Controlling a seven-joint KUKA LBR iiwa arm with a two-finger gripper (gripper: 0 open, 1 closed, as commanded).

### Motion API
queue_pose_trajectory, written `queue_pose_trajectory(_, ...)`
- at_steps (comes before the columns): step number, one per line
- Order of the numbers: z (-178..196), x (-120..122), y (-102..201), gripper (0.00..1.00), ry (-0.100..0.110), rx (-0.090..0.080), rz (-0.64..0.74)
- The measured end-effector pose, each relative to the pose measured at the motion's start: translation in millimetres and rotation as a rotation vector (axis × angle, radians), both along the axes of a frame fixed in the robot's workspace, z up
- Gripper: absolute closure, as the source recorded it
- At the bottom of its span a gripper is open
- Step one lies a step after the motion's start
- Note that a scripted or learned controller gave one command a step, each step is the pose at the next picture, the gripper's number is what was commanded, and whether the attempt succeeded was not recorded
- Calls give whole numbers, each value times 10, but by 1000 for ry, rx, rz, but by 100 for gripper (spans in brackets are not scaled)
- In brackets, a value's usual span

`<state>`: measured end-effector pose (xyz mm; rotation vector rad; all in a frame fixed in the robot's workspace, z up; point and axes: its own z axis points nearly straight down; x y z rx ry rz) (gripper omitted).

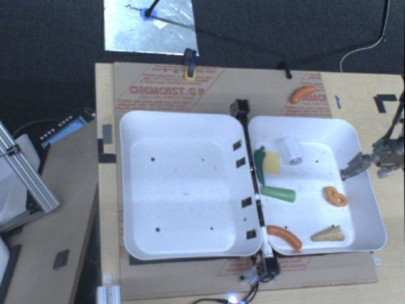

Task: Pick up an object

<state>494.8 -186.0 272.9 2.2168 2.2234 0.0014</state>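
Fingers, state unclear, over smooth white bin holding ring-shaped pretzel.

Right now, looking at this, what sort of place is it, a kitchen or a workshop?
Probably a robotics test bench, not a kitchen: two shallow white bins clamped on a cardboard-covered bench, toy food such as a green cylinder, and a robot gripper reaching in.
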Motion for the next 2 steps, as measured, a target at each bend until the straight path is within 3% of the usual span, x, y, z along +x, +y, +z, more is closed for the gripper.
queue_pose_trajectory(1, 1319, -60, 1037, 0, -17, 2, 13)
queue_pose_trajectory(2, 1354, -63, 977, 100, -7, -1, 5)
